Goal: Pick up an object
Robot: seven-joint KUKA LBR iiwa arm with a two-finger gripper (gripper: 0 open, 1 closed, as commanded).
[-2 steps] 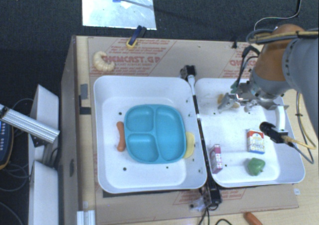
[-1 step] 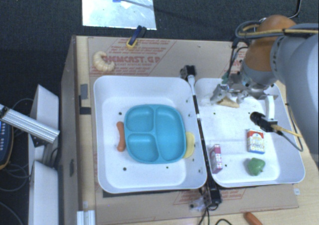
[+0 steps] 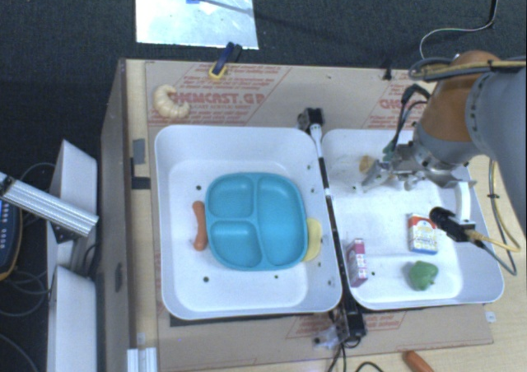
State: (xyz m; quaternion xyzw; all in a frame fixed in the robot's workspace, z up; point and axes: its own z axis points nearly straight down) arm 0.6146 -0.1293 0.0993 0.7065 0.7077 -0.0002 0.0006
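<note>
Hovering low over the right bin's [image 3: 494, 280] far edge, the gripper [image 3: 380, 174] has its fingers spread and grips nothing. Candidate objects lie apart toward that bin's near edge: a carton [image 3: 422, 234], green lump [image 3: 423, 274] and pink packet [image 3: 356, 261], leaving room for a grasp.

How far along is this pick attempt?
No pick is done yet. The gripper is low in the right bin, near a small tan item, nothing visibly held. The box, green item and carton lie untouched. Grasp and lift remain.
</note>
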